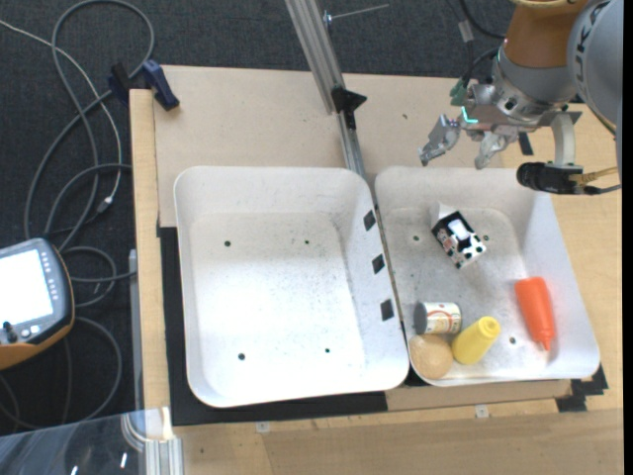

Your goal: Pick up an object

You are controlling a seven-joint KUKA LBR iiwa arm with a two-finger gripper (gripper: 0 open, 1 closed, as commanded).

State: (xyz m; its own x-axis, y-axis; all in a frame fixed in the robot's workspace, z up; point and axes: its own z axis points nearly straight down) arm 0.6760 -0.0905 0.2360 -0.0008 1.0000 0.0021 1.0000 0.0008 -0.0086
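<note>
"What's under the bench?"
"Dark grey carpet (pixel 227 18), with pale cables (pixel 79 97) looping across it at nine and ten o'clock."
"And the bench?"
"A light wooden top (pixel 247 117), evenly lit. An aluminium rail (pixel 316 47) slants in from twelve o'clock. A handheld control pendant (pixel 30 300) lies at eight."

The tabletop (pixel 247 117) is pale wood, standing over dark carpet (pixel 218 13). A slanted aluminium rail (pixel 315 43) crosses its far edge and ends at a black bracket between the two bins. A blue clamp (pixel 158 84) sits at the far left corner of the tabletop. Grey cables (pixel 84 57) loop loosely over the carpet to the left (their ends cannot be traced). A handheld control pendant (pixel 30 300) with a lit white screen and orange underside lies at the left edge. A black mat (pixel 178 394) shows beneath the left bin.
</note>
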